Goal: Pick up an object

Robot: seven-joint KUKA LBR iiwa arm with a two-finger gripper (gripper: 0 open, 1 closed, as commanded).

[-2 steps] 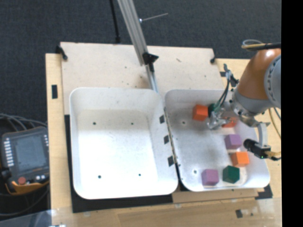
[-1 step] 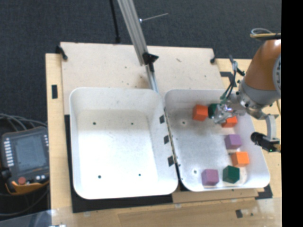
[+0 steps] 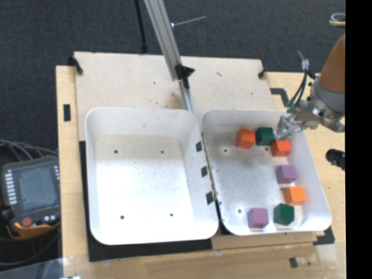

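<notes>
hand (image 3: 285, 131) nr right bin (image 3: 311, 161) top edge, blocks (image 3: 264, 136) crowded

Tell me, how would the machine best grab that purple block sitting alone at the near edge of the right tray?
Probably from straight above, closing on two opposite flat sides of the purple block. It sits flat on the right bin. The green block stands to its right and the bin's rim lies close in front, so the left and right faces look the freer pair.

The arm (image 3: 332, 74) is cut off at the right edge.

Robot lab: teach pendant (image 3: 30, 193) by plywood bench (image 3: 168, 77), alu. camera mast (image 3: 163, 34), carpet floor.
</notes>
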